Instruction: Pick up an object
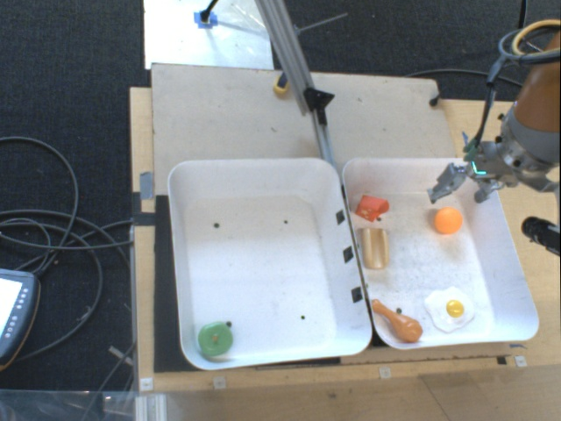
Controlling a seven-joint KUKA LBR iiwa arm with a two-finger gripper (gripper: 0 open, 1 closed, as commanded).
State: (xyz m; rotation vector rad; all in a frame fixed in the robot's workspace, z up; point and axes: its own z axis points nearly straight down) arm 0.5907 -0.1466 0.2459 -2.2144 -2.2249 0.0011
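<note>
Orange ball [448, 221]: sitting in the right bin [517, 270], near its back.
Arm: reaching in from the right, leaning over the bin.
Claw [465, 182]: hanging wide above the ball, holding nothing.

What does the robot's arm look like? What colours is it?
The arm is grey metal with an orange band above the wrist. Yellow and black cables loop over its top. Its gripper is grey, with two thin fingers and a tiny blue-green light near its base.
</note>
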